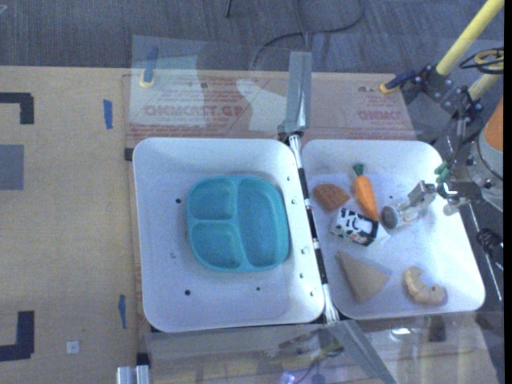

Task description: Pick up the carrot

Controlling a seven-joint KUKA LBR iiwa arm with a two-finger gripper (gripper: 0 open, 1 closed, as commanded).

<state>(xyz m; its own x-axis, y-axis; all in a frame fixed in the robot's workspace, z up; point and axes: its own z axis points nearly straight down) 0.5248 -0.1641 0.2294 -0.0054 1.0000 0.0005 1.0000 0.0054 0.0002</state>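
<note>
One orange carrot [366, 196], green-topped, lying flat.

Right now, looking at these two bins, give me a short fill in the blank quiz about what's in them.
1. The carrot lies in the ____ bin in the camera view.
2. The divided plate is coloured ____.
3. The plate has ____ compartments.
4. The gripper is nearest the ____.

Missing words: right; blue; three; carrot

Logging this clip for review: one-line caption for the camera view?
Gripper hovers beside the carrot in the right bin; blue tray sits in the left bin.
</note>
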